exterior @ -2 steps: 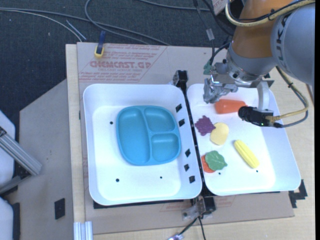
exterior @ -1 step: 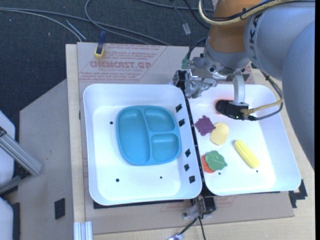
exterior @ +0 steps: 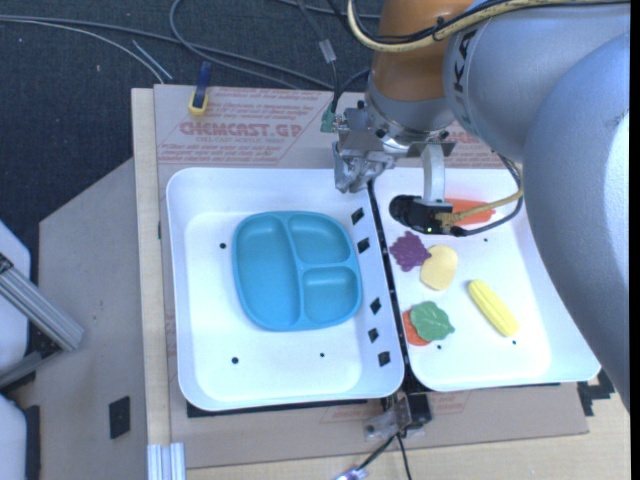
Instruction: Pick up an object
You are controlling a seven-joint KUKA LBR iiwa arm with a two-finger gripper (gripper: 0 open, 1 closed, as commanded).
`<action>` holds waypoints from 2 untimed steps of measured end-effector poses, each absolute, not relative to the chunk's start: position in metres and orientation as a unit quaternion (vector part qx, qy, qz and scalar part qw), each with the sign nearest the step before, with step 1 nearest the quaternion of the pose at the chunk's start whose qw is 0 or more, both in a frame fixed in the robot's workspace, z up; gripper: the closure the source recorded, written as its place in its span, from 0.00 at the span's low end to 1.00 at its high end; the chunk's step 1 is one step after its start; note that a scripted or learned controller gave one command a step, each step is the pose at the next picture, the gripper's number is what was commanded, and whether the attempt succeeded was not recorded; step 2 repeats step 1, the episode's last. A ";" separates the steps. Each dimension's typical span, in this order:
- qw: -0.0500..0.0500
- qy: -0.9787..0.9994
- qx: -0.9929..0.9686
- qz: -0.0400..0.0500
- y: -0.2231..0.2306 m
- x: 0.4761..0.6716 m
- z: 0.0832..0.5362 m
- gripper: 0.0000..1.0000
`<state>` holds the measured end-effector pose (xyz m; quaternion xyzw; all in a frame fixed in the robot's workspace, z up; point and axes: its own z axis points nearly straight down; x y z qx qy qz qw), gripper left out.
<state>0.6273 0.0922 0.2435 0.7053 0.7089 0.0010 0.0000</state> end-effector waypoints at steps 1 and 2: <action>0.000 0.708 0.707 0.000 0.089 0.627 0.243 0.00; 0.000 0.708 0.707 0.000 0.089 0.627 0.243 0.00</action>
